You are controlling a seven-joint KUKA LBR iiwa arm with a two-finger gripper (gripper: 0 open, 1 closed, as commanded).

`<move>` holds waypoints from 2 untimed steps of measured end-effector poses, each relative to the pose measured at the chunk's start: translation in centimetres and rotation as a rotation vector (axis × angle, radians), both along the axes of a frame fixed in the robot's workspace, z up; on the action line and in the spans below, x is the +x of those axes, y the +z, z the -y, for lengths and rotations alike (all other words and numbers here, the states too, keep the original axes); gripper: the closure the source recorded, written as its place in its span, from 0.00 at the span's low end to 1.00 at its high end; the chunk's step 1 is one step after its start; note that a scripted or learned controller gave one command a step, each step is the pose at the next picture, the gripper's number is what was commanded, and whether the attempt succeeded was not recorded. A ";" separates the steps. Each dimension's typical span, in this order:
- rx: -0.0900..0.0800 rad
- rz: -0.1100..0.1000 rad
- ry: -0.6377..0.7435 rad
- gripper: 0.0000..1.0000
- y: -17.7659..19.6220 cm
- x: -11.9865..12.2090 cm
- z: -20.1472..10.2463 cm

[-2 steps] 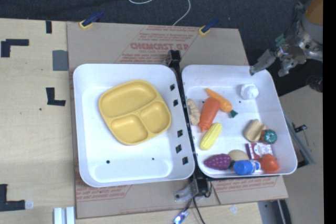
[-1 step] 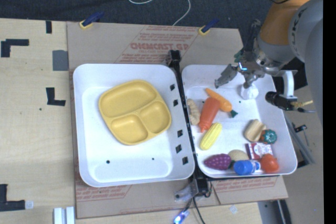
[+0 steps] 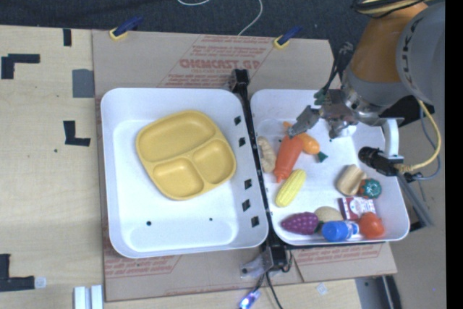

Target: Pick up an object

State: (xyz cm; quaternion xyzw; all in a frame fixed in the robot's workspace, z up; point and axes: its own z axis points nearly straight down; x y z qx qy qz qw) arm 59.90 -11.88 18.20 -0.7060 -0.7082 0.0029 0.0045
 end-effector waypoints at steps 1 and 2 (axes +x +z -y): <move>-0.008 0.016 -0.006 0.00 -8.1 -3.4 -1.4; -0.016 0.019 -0.008 0.00 -9.1 -1.4 -1.5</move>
